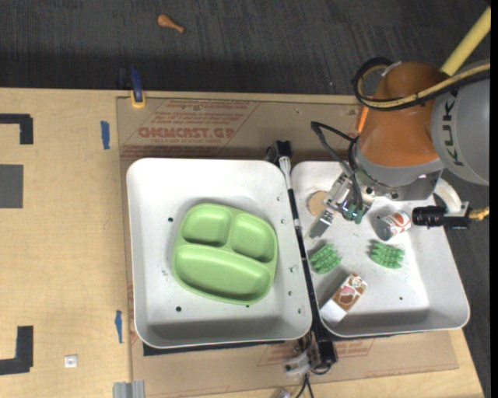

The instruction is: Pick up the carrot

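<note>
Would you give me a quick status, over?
Hand over right bin, left side. Carrot-like orange piece lies beyond bench. Green toy beside hand.

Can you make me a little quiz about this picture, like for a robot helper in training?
1. True or false: the green plate lies in the left bin.
2. How many green leafy pieces lie in the right bin? A) one B) two C) four
3. Fill in: the gripper is above the ___ bin.
Key: 1 true; 2 B; 3 right.
</note>
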